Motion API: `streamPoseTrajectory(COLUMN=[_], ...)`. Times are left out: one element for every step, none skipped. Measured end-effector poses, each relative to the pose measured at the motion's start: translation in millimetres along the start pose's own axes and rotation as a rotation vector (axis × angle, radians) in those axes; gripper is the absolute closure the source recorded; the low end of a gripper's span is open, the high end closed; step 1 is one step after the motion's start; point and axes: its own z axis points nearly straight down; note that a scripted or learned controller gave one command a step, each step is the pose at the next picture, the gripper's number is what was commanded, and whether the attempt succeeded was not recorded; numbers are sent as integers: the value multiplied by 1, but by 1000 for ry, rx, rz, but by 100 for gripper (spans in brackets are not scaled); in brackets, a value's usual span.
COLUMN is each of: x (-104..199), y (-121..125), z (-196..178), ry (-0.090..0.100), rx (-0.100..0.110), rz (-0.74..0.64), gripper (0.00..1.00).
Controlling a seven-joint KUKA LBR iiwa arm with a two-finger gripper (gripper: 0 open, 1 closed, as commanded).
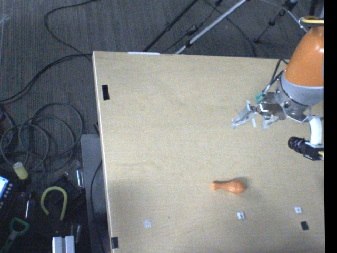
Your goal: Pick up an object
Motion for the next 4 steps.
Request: streamPoseTrajectory(x=[-42, -62, -61, -61], y=[41, 102, 103, 103], z=[24, 121, 148, 137], ry=[-3, -5, -4, -7], rx=[-1, -1, -2, -4], rz=[-4, -140, -501, -500], gripper=[0, 0, 0, 100])
